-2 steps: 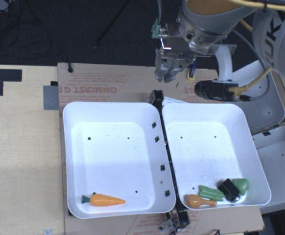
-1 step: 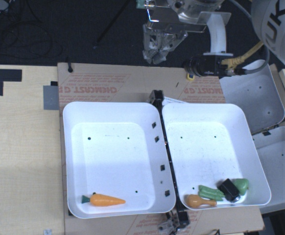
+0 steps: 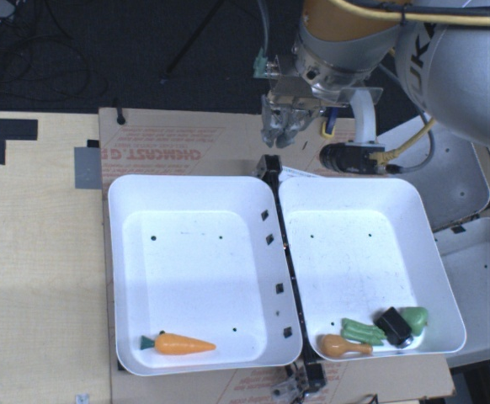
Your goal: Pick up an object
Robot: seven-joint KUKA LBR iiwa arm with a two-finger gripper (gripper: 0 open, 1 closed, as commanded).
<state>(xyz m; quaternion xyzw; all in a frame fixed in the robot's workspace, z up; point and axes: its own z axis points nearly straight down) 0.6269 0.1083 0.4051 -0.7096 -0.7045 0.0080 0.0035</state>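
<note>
Desk: pale wood (image 3: 34,251), with a cardboard sheet (image 3: 186,141) laid under two white bins; black tape patches seen at the left.
Background: dark, loose cables draped behind the desk.
Left bin (image 3: 127,217): one carrot (image 3: 182,343) lying flat near the front wall, green stub pointing left, tip pointing right.
Right bin (image 3: 422,217): a cluster in the front right corner. A green pod (image 3: 361,331), a tan gourd-shaped piece (image 3: 343,346), a black block (image 3: 394,326) and a green lump (image 3: 415,316) are packed touching or just beside one another.
Hand (image 3: 280,131): hung above the back edge of the bins, near the divider, well apart from every item. Nothing is seen between the fingers. Whether they stand wide or narrow cannot be told; the tip is blurred and seen end-on.
Task thing: no grasp made yet. The carrot is judged the easiest target, being isolated with free floor around it.
Handling: carrot judged to be light, stiff toy plastic, smooth and tapered, so slip toward the thin tip is likely.
Grip point: the thick orange body next to the green stub is advised, jaws closed across the short axis.
Risk: front wall is close to the carrot, so finger clearance on that side is tight. Cluster items are likely to be nudged or pinched together if picked instead.
</note>
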